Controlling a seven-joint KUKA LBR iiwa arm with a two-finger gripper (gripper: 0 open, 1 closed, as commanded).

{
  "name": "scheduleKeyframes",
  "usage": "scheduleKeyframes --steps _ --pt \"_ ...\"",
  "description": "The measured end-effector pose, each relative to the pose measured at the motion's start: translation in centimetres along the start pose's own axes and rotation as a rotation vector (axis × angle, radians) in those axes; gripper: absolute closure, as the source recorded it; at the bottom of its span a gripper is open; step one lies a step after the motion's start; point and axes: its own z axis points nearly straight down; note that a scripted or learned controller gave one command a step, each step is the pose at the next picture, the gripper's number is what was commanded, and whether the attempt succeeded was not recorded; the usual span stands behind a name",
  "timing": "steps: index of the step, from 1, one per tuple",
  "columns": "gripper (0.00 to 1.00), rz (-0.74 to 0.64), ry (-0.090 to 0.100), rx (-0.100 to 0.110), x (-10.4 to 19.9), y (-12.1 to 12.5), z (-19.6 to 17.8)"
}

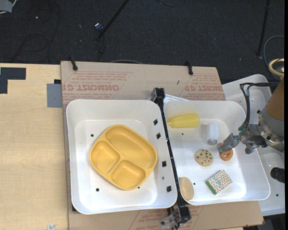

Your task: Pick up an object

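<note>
Since our gripper (229, 147) sits low in the right bin (252, 188), fingers apparently closed around a small orange piece (226, 154), we judge the pick underway, near the cookie (203, 157).

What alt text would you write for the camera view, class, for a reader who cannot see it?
A gripper reaches from the right into the right bin, beside a small orange object, with a yellow bottle, cookie, patterned green sponge and pale oval piece. The left bin holds a yellow divided plate.
</note>
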Motion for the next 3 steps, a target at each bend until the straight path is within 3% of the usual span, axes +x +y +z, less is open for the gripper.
scheduleKeyframes --steps 1,3 --pt "0.0 -0.003 -0.003 -0.013 0.0 0.3 -0.7" --pt "0.0 -0.003 0.0 -0.007 1.9 -1.0 9.8"
